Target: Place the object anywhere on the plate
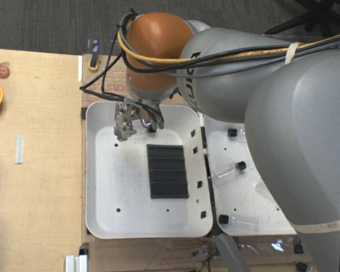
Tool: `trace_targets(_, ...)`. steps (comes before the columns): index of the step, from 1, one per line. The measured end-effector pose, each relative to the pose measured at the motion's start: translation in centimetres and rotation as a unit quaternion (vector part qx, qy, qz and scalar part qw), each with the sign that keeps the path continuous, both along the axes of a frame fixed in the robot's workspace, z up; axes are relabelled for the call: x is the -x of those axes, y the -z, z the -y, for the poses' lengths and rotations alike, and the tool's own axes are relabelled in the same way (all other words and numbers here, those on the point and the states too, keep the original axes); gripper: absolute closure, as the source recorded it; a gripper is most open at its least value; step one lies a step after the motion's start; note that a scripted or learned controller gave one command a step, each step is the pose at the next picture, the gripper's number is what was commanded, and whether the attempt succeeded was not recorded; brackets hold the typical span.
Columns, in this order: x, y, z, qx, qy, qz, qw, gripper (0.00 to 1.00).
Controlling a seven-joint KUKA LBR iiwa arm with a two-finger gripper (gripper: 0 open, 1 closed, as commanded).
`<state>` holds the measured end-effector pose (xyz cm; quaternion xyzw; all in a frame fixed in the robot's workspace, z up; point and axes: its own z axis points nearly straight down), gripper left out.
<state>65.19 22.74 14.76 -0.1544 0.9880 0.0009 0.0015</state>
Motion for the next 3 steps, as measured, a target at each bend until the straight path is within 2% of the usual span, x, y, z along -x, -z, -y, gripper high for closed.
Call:
trace_targets(1,2.3,5.6,0.0,0.0004,0.077,-0.001,0.9970,1.00)
trace_targets(2,6.7,5.5,1.3,0.0005,-0.090,0.000,0.9959,1.00)
trace_targets(3,13.7,-3.9,0.0,0.0002,-0.388,0.000,0.9215,1.00)
